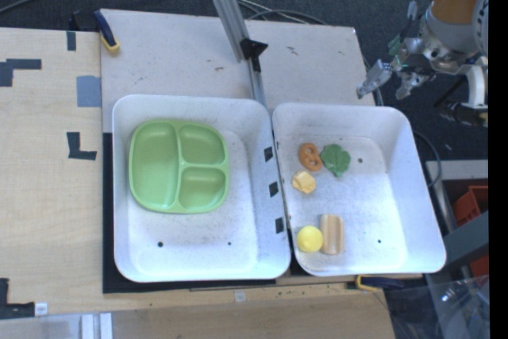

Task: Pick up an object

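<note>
The right bin point(397, 194) holds several small food toys: an orange round piece point(309, 156), a green leafy piece point(336, 159), a pale yellow chunk point(304, 183), a yellow ball point(309, 239) and a tan cylinder point(332, 233). My gripper point(386, 80) hangs beyond the bin's far right corner, above the bench edge, well away from the toys. Its two fingers stand apart and nothing is between them.
The left bin point(135, 250) holds a green divided plate point(178, 166). A slanted metal post point(226, 0) rises behind the bins and meets their shared wall. A blue and yellow clamp point(106, 32) sits at the bench's far left corner.
</note>
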